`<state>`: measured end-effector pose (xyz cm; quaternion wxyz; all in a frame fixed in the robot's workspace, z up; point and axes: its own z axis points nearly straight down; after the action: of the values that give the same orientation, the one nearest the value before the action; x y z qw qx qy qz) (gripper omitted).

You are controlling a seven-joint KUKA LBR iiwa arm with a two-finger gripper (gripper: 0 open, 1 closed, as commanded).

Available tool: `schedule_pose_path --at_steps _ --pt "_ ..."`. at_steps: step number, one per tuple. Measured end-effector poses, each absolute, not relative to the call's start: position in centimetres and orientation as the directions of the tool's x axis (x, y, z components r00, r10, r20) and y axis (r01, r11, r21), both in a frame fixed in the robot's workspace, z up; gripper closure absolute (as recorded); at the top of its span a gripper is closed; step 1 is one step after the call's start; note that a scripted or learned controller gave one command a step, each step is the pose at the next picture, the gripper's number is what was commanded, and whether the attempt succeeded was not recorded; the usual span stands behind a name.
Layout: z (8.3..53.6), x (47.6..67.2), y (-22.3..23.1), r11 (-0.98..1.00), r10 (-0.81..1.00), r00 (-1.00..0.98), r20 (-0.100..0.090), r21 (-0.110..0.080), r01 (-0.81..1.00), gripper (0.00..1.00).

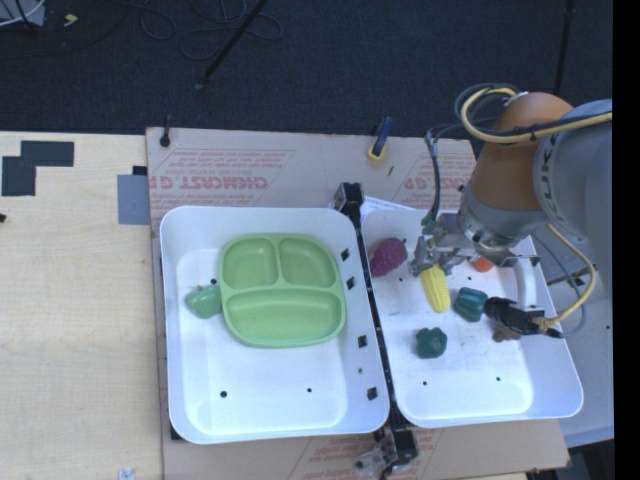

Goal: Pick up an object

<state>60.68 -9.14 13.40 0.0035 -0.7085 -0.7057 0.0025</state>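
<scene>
In the right bin [480, 388], my gripper [433, 261] hangs low over the upper left part. A yellow corn cob [436, 290] lies right under its tip, touching or nearly touching it. Left of the gripper sits a purple fruit-like object [388, 257]. To the right of the corn lies a teal cup-like object [470, 303], and a small orange piece [483, 264] peeks out beneath the wrist. A dark green object [431, 343] rests nearer the front.
The left bin [200, 388] holds a light green divided plate [280, 290] with a small green object [203, 301] against its left edge. A black divider [365, 308] runs between the bins. Cables and a black connector [515, 316] trail from the arm over the right bin.
</scene>
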Motion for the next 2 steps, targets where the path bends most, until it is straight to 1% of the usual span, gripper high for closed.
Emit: schedule_pose_path --at_steps 1,2 --pt "16.7 60.7 -9.5 -0.004 1.000 0.004 0.001 -0.005 1.000 1.00" --pt "19.9 60.3 -9.3 0.001 1.000 -0.001 0.001 -0.005 1.000 1.00"
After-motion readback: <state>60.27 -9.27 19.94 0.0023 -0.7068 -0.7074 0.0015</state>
